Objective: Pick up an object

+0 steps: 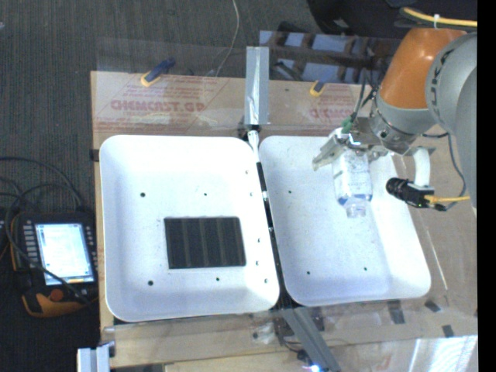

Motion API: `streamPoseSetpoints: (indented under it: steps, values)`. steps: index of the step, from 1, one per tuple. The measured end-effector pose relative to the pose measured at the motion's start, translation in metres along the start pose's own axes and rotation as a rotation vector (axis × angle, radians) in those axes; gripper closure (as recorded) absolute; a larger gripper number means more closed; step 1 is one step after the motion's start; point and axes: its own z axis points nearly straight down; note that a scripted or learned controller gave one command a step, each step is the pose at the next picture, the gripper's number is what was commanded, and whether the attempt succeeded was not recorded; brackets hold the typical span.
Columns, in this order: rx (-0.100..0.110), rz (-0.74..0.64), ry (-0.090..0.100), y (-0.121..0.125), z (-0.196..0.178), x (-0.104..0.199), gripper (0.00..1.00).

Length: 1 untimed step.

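hanging under my gripper (350, 147) is a clear, crinkled plastic bottle (353, 183), see-through with pale glints, its length pointing down over the upper right part of the right shallow white bin (310, 231). its top end sits between my fingers, which are clamped on it; its lower end looks clear of the bin floor, though i cannot be sure. the left shallow white bin (139, 169) holds a dark ribbed rectangular mat (204, 242), well apart from the bottle.

Even overhead light, bright white bins (186, 285) slightly overexposed, dim floor around, soft shadows, mild blur
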Motion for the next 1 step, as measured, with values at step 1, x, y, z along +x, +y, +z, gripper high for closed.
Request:
streamPoseSetpoints:
  steps: [1]
  values:
    - [0.000,0.000,0.000,0.0000,0.0000,0.0000,0.00]
